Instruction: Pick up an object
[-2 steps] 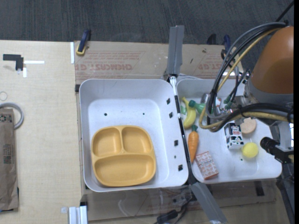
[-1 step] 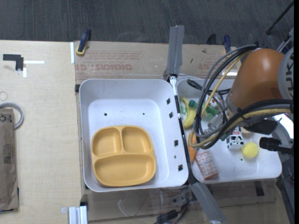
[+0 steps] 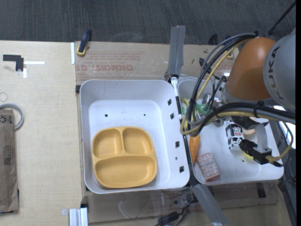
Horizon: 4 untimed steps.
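The arm (image 3: 263,74), grey with its orange band, hangs over the right bin (image 3: 263,171) and covers most of that bin's far half; a bundle of black and yellow cables (image 3: 207,102) loops down across the divide between the bins. The gripper (image 3: 237,135) is lost among cables and wrist hardware, so whether it is wide, narrow or holding anything cannot be told.

Outside the bins, a brown paper bag (image 3: 7,159) lies at the bench's left edge, a black bracket (image 3: 14,60) sits near its far left corner, and a blue and yellow tool (image 3: 84,42) rests just beyond the left bin's far left corner.

The left bin (image 3: 131,98) holds a yellow divided plate (image 3: 124,157), lying flat toward its near left corner. In the right bin, an orange carrot-like piece (image 3: 194,147) lies along the left wall, and a small reddish packet (image 3: 208,166) sits just beside it near the near left corner. Something green (image 3: 202,108), perhaps another item, peeks out behind the cables by the far left corner.
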### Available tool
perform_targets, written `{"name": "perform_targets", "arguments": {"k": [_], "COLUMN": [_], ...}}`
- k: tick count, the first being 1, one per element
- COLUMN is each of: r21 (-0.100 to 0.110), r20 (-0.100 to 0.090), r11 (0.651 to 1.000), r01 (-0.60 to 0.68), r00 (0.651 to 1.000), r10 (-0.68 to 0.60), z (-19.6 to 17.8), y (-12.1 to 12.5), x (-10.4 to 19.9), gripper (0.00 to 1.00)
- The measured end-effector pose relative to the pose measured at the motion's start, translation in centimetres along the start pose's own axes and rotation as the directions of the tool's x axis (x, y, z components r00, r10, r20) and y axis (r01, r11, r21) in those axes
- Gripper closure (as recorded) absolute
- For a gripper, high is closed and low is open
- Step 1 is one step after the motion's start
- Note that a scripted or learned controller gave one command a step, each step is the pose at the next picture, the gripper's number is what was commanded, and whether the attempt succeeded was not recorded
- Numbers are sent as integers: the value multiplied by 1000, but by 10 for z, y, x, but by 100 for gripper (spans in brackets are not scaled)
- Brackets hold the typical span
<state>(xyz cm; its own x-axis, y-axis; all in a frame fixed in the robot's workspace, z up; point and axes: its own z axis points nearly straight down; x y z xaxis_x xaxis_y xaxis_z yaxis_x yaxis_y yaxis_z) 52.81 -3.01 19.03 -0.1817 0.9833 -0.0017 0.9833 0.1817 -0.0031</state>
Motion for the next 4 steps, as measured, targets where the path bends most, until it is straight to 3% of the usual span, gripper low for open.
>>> {"name": "perform_targets", "arguments": {"k": [1,2,3,4], "r21": [1,0,-1,-2], "r20": [1,0,0,0], "r11": [782,972,988,995], "r01": [-623,-234,154,-97], "r00": [782,972,988,995], "r10": [623,234,-154,97], "z": [0,0,44,99], "y": [47,17,12,64], "x": [-6,-58,-114,-106], "gripper": [0,0,0,0]}}
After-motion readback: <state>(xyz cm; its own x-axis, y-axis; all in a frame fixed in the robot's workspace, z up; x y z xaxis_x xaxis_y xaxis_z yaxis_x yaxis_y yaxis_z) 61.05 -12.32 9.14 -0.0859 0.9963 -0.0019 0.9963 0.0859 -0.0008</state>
